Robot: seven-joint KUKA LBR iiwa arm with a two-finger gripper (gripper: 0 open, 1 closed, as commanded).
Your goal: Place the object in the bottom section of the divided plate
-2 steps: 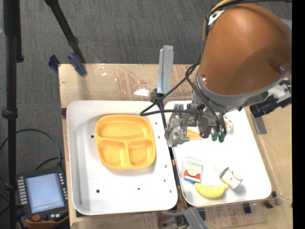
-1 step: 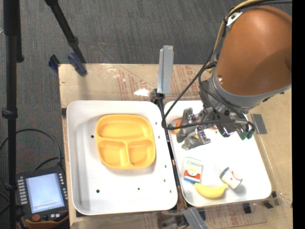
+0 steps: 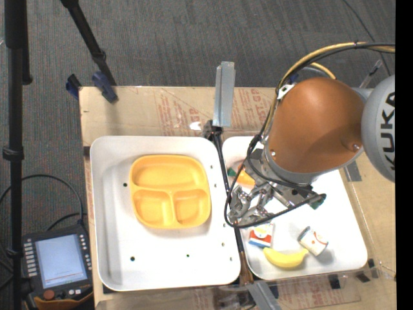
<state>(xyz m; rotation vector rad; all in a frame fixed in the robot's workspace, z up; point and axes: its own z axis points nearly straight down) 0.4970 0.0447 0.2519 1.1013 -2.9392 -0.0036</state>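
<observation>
While yellow divided plate (image 3: 171, 191) sits bare in left bin (image 3: 110, 173), I judge task barely begun: nothing in any compartment, two small sections on its near side unfilled. Right bin (image 3: 348, 250) holds candidates: small white carton (image 3: 261, 236), banana (image 3: 285, 258), white cup (image 3: 313, 241), orange piece (image 3: 244, 177) near divider. Tool (image 3: 253, 201) hovers low over right bin, just above carton. Arm's orange band covers wrist; cables clutter tool, so I cannot tell its spread or whether anything is gripped. Target object unclear.
</observation>
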